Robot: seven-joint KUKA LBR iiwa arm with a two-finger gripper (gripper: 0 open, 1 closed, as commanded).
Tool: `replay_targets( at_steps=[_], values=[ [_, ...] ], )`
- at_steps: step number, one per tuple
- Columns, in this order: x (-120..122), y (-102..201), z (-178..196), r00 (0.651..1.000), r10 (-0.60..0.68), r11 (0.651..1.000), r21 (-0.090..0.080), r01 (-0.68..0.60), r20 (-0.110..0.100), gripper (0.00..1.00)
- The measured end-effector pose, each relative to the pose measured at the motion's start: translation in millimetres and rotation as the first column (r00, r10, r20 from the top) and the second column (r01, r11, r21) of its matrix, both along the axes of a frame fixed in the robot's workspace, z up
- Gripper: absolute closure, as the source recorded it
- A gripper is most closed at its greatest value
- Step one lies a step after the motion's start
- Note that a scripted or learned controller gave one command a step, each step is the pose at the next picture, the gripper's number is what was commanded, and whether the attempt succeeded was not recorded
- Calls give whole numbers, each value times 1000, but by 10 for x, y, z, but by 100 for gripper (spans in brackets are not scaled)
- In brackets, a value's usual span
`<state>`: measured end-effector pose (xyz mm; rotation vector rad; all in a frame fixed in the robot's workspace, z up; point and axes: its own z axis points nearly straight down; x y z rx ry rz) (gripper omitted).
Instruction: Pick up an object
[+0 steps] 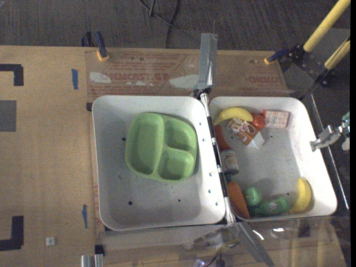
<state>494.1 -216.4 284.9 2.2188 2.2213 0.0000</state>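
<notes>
At centre left, the left bin (pixel 111 204) holds a green divided plate (pixel 162 147), lying flat in its upper half. Right of the divider, the right bin (pixel 278 154) carries the loose items. Along its left wall, from top to bottom of the frame, lie a banana (pixel 233 114), a small carton (pixel 242 131) with a red piece beside it, a small can (pixel 228 162) and an orange carrot-like piece (pixel 238 199). Near the top wall sits a pink-and-white packet (pixel 276 118). Along the bottom wall lie a green ball (pixel 253 195), a green bottle-like item (pixel 272 206) and a yellow lemon-like fruit (pixel 302 195) toward the lower right corner. At the right edge of the frame, the gripper (pixel 325 138) hangs over the right bin's right rim, well apart from every item; nothing is between its fingers, though whether they are spread or closed cannot be told.
</notes>
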Motion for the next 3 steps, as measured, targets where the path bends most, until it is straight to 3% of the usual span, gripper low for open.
replay_targets(
  at_steps=[1,2,3],
  values=[
    [281,584,-1526,990,-138,990,2,138,-2,0],
    [1009,33,-1440,990,-140,990,0,140,0,0],
    [1662,770,-1716,967,254,967,-7,-254,3,0]
  ],
)
